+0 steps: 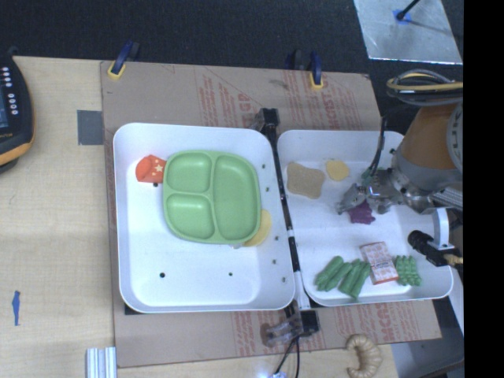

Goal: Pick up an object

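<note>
The green bean pods (344,276) lay at the right bin's (315,144) near edge; farther back, the gripper (359,201) touched a purple piece (361,214), grip state unclear

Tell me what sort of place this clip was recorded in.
Probably a robot lab bench set up for grasping trials: two white bins clamped onto cardboard, toy food such as a green plate, and a control pendant at the left edge.
</note>
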`<state>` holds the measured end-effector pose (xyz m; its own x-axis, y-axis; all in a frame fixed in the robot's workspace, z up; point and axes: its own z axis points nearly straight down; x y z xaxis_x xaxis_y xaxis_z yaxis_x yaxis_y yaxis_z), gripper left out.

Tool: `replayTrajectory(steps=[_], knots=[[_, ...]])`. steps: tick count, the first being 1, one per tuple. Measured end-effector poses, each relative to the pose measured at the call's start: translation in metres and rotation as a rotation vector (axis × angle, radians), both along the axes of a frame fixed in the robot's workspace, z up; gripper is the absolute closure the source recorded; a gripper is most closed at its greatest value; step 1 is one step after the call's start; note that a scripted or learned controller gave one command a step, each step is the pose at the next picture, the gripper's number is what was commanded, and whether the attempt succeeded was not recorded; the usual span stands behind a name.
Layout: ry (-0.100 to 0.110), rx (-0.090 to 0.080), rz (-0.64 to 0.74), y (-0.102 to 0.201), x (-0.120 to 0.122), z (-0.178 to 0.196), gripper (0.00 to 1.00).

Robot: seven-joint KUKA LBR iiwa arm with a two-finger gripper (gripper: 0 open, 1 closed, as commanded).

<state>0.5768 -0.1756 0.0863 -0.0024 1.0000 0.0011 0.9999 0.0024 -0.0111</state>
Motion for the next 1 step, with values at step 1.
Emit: replayTrajectory(steps=[1], knots=[[-0.007,-0.002,0.003,-0.0002,0.0029,0.0166,1.0]])
